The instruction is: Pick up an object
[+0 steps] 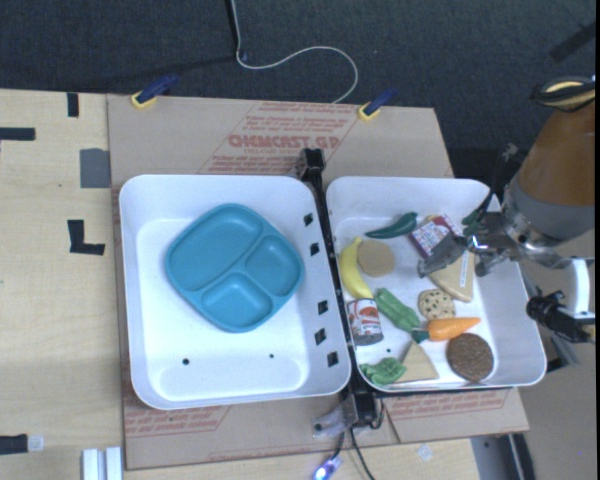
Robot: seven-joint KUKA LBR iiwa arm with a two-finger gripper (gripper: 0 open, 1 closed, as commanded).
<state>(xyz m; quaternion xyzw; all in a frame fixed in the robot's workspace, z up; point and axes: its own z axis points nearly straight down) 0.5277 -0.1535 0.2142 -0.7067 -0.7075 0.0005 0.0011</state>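
The right bin (pixel 500 298) holds several toy foods: a yellow banana (pixel 353 268), a tan round bun (pixel 376 259), a green pepper (pixel 392 227), a purple packet (pixel 432 234), a pale cheese wedge (pixel 458 284), a chip cookie (pixel 435 303), an orange carrot (pixel 452 327), a brown patty (pixel 470 356) and a small can (pixel 366 320). My gripper (pixel 464 256) reaches in from the right and hangs over the bin's upper right part, just above the cheese wedge and beside the purple packet. It is open, with nothing held between its fingers.
The left bin (pixel 140 298) holds a blue divided plate (pixel 235 266). A green pickle (pixel 398 309), a second cheese wedge (pixel 418 363) and a lettuce leaf (pixel 384 372) lie near the right bin's front. The black divider (pixel 325 268) separates the bins.
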